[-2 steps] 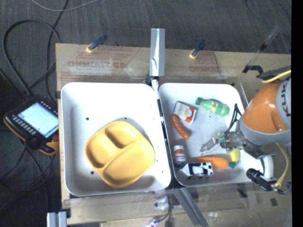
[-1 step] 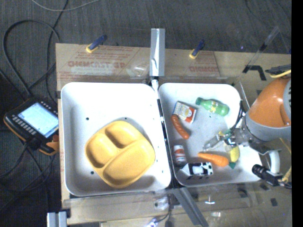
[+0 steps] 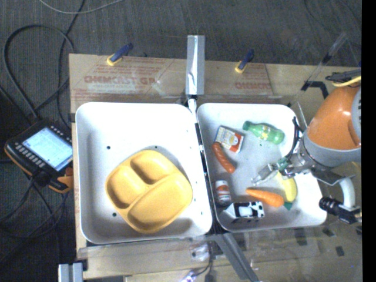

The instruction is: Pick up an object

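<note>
The grey arm with the orange band [image 3: 332, 128] comes in from the right of the frame. Its gripper [image 3: 275, 170] sits low in the right white bin [image 3: 205, 157], near the middle right of the frame. Its thin fingers look spread apart, with nothing between them.

Just below the gripper lies an orange toy carrot [image 3: 265, 197], and a yellow banana [image 3: 289, 190] lies just beside it. Near the bin's bottom edge is a black and white toy cow [image 3: 248, 210]. A small can [image 3: 222, 191], a brown sausage [image 3: 224, 158], a little red and white box [image 3: 228, 138] and a green bottle [image 3: 264, 132] lie further left and up.

The left white bin [image 3: 94, 128] holds a yellow plastic plate with three parts [image 3: 149, 190].
</note>
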Motion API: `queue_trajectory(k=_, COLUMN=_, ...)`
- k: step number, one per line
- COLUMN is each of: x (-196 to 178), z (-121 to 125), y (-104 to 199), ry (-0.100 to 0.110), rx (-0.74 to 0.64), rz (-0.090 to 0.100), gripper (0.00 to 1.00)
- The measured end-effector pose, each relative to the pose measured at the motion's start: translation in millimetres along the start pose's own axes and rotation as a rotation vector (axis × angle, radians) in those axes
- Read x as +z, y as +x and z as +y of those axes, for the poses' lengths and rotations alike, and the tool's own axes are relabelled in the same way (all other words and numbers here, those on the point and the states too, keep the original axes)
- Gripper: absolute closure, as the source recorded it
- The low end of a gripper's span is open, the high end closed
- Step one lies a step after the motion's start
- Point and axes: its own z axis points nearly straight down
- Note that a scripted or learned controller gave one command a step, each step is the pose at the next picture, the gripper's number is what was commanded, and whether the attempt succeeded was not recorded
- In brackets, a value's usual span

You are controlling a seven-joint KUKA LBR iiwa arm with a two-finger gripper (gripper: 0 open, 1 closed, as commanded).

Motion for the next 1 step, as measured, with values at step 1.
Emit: queue_trajectory(k=1, x=41.2, z=-14.1, y=-41.0, ry=-0.028, rx=-0.04, rz=0.002, gripper=0.0)
